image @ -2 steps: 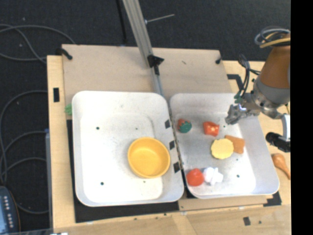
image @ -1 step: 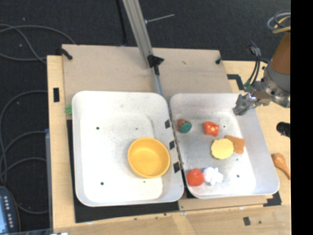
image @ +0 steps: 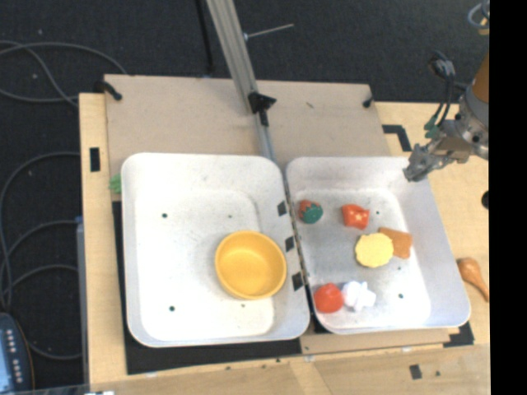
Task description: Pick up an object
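The gripper (image: pixel 417 168) (whether open or closed, nobody can tell) hovers above-right of the small red block (image: pixel 356 216), likely light, rigid, best pinched across its sides.

- The bowl (image: pixel 250 264) looks like smooth yellow plastic with a slight gloss.
- Both bins (image: pixel 165 196) are matt white, faintly speckled.
- The bench (image: pixel 189 118) looks like matt wood board.
- The post (image: pixel 230 35) is ribbed bare metal.

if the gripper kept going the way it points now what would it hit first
The gripper points down and left over the right bin's upper right corner. It would probably meet that bin's rim or bare floor first, short of the toys, though height is unclear.
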{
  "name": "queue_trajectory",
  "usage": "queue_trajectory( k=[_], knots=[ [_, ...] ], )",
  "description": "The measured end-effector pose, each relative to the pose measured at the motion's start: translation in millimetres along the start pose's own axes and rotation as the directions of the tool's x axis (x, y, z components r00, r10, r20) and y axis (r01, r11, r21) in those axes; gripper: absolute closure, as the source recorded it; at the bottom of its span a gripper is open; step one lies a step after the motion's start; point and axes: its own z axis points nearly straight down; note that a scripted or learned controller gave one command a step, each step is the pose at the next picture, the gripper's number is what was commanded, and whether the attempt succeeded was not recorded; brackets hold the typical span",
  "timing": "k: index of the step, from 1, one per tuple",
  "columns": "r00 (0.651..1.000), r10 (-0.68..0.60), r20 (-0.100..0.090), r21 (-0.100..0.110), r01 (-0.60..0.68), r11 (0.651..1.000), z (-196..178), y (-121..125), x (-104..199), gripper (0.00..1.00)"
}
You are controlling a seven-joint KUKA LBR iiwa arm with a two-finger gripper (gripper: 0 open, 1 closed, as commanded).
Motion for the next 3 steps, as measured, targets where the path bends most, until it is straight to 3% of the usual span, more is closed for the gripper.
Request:
queue_trajectory(
  k=[1,3],
  knots=[
    [1.0,-0.003,-0.002,0.005,0.003,1.0,-5,-8,51,1.0],
    [1.0,0.0,0.0,0.008,0.0,1.0,21,-30,143,1.0]
  ],
)
